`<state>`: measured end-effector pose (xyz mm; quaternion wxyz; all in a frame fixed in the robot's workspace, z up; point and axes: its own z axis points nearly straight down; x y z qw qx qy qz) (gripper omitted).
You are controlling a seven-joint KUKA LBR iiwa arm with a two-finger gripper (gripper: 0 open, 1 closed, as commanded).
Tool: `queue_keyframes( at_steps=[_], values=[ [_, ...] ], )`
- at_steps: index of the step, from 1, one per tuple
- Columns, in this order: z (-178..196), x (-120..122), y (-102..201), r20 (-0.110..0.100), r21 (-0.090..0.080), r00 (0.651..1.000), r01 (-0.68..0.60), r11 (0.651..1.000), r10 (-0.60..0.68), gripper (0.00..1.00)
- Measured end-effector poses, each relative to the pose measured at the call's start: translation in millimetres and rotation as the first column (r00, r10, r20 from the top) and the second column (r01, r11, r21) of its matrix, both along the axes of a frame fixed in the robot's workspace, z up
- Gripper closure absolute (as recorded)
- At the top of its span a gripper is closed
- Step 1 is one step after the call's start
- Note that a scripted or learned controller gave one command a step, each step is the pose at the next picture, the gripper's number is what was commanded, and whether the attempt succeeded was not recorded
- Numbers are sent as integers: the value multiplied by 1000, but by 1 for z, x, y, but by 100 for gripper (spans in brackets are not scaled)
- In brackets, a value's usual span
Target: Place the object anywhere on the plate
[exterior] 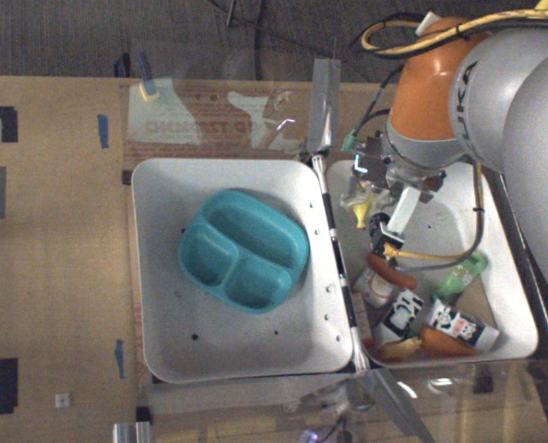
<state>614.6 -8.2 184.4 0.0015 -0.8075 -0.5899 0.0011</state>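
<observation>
**Gripper Low in the Right Bin, Plate in the Left**

Lying flat near the middle of the left bin (163,340): a teal plate (244,249) with three compartments. Reaching in from the right over the right bin (512,247): the grey arm (518,90) with its orange band, gripper (371,197) lowered at that bin's left side, close to the wall between the bins. Cannot tell whether spread, pressed together, or pinching anything.

Just beside the gripper: a yellow item (359,209), too blurred to name. Crowded toward the right bin's near edge: a reddish sausage (385,268), a green bottle (462,277), a black-and-white carton (401,314), a second carton (460,325) and an orange carrot (447,341).

Object for the plate: somewhere among these in the right bin, cannot tell which. All well apart from the plate, bin walls between. Under both bins: a brown surface (53,247).
</observation>
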Motion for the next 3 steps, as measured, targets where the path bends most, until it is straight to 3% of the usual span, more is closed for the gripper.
queue_keyframes(
  at_steps=[1,2,3],
  values=[
    [6,7,76,4,-1,1000,26,1000,-26,100],
    [32,-34,122,-1,0,992,-125,992,125,100],
    [32,-34,122,0,0,992,-124,992,124,0]
  ],
)
